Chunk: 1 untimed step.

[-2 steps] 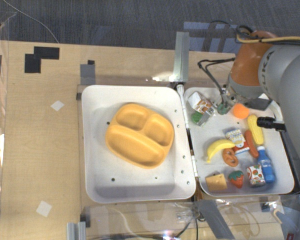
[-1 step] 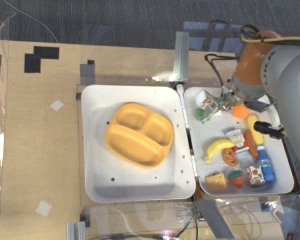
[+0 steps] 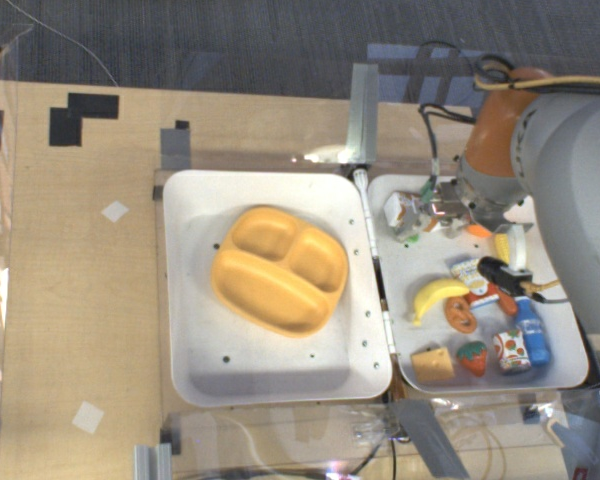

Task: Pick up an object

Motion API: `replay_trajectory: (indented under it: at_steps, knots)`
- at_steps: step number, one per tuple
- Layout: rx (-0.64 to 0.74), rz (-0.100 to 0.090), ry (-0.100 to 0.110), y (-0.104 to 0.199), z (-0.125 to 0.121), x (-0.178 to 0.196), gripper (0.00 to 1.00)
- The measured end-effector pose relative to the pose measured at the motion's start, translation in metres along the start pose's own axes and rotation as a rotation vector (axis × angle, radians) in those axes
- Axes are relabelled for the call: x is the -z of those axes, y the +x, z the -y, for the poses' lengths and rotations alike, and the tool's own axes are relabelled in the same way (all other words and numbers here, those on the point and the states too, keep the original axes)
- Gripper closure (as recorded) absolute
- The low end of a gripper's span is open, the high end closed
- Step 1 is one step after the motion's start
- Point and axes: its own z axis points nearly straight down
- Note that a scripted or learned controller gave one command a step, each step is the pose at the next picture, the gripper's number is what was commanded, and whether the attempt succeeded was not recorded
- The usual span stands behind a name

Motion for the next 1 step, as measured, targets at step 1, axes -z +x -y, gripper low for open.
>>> replay_trajectory:
  at_steps: [1]
  knots:
    - [0.009, 0.003, -0.009, 0.0006, -0.0030, 0.0140, 1.00]
